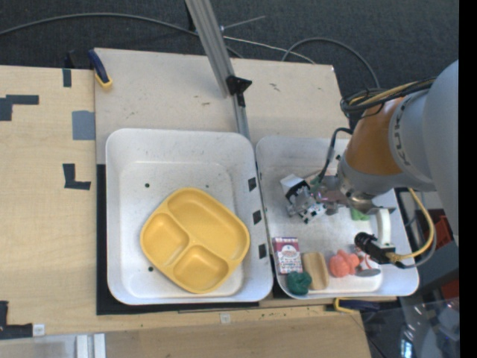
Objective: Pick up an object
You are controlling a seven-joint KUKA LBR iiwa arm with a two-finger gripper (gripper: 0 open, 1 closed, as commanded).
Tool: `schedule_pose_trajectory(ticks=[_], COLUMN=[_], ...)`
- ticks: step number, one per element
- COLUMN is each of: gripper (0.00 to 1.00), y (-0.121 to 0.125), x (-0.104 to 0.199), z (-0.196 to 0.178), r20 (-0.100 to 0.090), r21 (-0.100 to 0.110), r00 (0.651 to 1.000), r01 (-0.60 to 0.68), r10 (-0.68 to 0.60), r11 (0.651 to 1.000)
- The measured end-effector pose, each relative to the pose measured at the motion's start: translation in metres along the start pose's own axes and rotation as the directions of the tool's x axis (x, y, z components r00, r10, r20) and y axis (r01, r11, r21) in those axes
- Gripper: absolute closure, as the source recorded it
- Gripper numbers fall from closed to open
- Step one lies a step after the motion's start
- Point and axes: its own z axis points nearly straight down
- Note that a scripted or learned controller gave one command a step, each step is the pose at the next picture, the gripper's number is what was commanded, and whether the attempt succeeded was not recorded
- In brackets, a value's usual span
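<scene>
A thick grey arm (440,125) with rounded casing carries an orange band (376,144) above the wrist. Black and yellow cables (373,94) loop alongside it.

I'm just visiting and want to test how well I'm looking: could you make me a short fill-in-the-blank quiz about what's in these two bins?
1. The divided plate in the left bin is coloured ____.
2. That plate has ____ compartments.
3. The gripper hovers over the ____ bin.
4. The dark green object lies just below the small red ____.

Missing words: yellow; three; right; packet
</scene>
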Motion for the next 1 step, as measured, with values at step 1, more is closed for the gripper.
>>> schedule_pose_trajectory(ticks=[1], gripper=[1.00], y=[0.0001], x=[0.0010], z=[-0.0114], r20=[-0.002], r21=[0.001], r00=[1.000], r01=[0.002], r10=[-0.002], r11=[1.000])
